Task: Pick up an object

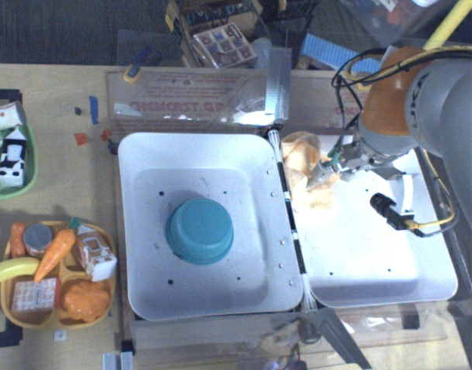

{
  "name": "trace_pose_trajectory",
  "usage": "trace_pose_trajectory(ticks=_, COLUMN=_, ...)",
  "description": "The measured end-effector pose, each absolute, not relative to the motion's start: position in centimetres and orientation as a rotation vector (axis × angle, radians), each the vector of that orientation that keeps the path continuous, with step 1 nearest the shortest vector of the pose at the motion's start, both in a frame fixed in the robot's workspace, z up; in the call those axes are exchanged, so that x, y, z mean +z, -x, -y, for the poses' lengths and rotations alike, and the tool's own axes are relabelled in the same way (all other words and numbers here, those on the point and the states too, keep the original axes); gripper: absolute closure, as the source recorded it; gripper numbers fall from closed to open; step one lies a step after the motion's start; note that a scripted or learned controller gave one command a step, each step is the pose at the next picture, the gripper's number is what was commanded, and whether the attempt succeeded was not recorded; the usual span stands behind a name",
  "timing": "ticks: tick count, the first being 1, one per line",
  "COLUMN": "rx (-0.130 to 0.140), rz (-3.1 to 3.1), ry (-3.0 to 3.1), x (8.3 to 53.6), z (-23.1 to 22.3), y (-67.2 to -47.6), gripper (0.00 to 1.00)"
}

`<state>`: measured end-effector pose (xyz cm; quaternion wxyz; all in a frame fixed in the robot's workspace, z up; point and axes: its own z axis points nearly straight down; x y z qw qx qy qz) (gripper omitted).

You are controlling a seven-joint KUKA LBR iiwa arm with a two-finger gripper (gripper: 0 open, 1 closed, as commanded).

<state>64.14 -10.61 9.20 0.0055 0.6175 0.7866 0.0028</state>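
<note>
Nearest the camera, at the left edge of the table, a yellow tray carries toy food: a carrot, a banana and a small carton. Just beyond it, the left bin holds a teal bowl, upside down near its middle and well apart from the arm. Beside it, the right bin has a bare near half.

Farther in, at the right bin's far left corner against the wall shared with the left bin, lies a pale, soft, crumpled object, peach and cream in colour; what it is cannot be told. This looks like the thing being picked. The hand sits at the object's right edge, low over it, and seems to be touching it. Whether it is released or clenched cannot be told at this slant, nor whether anything lies in its grip.

To do the step well, the hand should probably centre over the bulk of the soft object rather than its fringe, come straight down and keep off the bin wall. Closing on a thin fold could let it slip on lifting.

Beyond the bins, a clear plastic sheet lies flat.
</note>
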Motion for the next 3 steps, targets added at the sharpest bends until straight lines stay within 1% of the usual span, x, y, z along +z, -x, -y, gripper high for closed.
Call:
trace_pose_trajectory(ticks=1, rx=0.014, rz=-2.463, ry=-1.929, x=10.4, z=10.5, y=-64.3, gripper=1.00)
trace_pose_trajectory(ticks=2, rx=0.000, rz=-2.434, ry=-1.980, x=20.3, z=4.3, y=-66.7, gripper=1.00)
trace_pose_trajectory(ticks=3, rx=0.000, rz=-2.700, ry=-1.602, x=21.3, z=6.1, y=-65.9, gripper=1.00)
